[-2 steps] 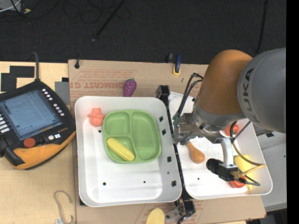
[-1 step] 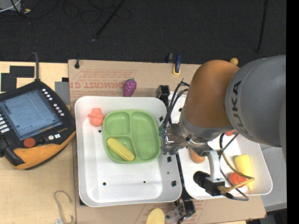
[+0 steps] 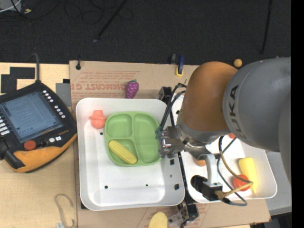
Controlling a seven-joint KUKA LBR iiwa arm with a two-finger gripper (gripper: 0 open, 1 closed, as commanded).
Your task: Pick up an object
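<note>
- the grey arm [image 3: 259, 103] is nearest the lens and takes up the right half of the frame, with its orange band [image 3: 206, 99] bulging toward the centre.
- below the band, the gripper [image 3: 165, 144] sits low at the centre of the frame, over the right side of the left bin [image 3: 95, 184] and right at the rim of the green plate [image 3: 135, 127]. i cannot tell whether it touches that rim or is only just beside it. the wrist hides it from above, so i cannot tell whether it is spread or pressed together.
- the green plate has three compartments and lies in the upper middle of the left bin.
- a yellow corn cob [image 3: 122, 152] lies at a slant in the plate's lower left compartment, well apart from the gripper.
- a pink toy [image 3: 97, 119] rests on the bin floor at upper left, just beside the plate's left edge.
- in the right bin [image 3: 267, 191], at the lower right of the frame, a yellow piece [image 3: 248, 172] stands next to a red piece [image 3: 240, 180]. a small orange piece [image 3: 201, 163] shows under the wrist.
- a purple grape bunch [image 3: 132, 88] lies on the cardboard sheet [image 3: 109, 80], above the left bin's top edge.
- a blue clamp [image 3: 180, 65] grips the cardboard's top edge, and a small orange ball [image 3: 237, 62] shows just above the arm.
- a teach pendant [image 3: 33, 122] with an orange rim lies on the bench at the left of the frame.
- a yellow round thing [image 3: 158, 219] sits at the bottom edge, below the left bin, and a metal hook [image 3: 64, 205] lies at lower left.
</note>
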